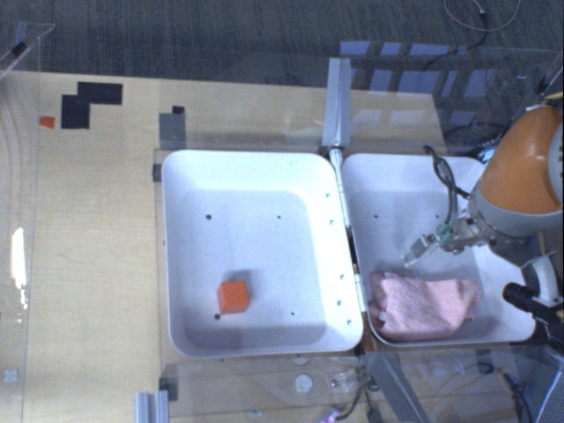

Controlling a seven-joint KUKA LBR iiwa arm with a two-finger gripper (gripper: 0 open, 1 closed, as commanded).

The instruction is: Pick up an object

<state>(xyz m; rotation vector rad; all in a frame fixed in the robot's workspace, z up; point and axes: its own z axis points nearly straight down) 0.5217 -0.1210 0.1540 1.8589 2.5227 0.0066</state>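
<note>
An orange block (233, 297) lies in the left bin (189, 236), near its front left corner. A pink folded cloth (425, 305) rests along the front wall of the right bin (388, 192). My gripper (421, 248) hangs over the right bin, just behind the cloth's far edge and pointing down and left. Nothing shows in its grasp. The grey arm with its orange band (524, 174) comes in from the right.
A metal divider (337, 113) stands behind the seam between the two bins. Black markers (88, 102) and a small red tag (47, 122) sit on the wooden bench at far left. Cables run along the arm's wrist.
</note>
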